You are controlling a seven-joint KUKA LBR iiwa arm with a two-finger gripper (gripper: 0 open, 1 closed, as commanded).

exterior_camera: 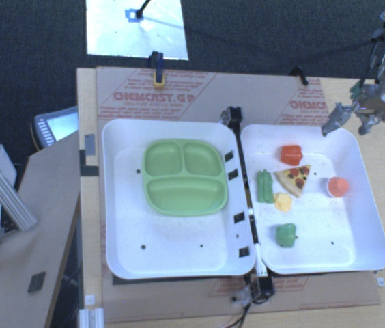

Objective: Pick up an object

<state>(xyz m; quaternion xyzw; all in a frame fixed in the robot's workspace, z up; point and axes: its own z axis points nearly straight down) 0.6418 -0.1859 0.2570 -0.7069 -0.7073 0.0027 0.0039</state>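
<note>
The right bin (363,241) holds several toy foods: a red pepper (290,154), a pizza slice (295,178), a long green vegetable (265,186), a small yellow piece (283,201), a green pepper (286,235) and a pink-orange round piece (338,186). My gripper (349,123) hangs above the bin's far right corner, up and to the right of the red pepper. Its fingers are spread open with nothing between them. It is apart from all the foods.
A green divided plate (183,177) lies in the left bin (121,244). Black clips (240,217) run along the seam where the two bins meet. The bins rest on a cardboard sheet (199,91).
</note>
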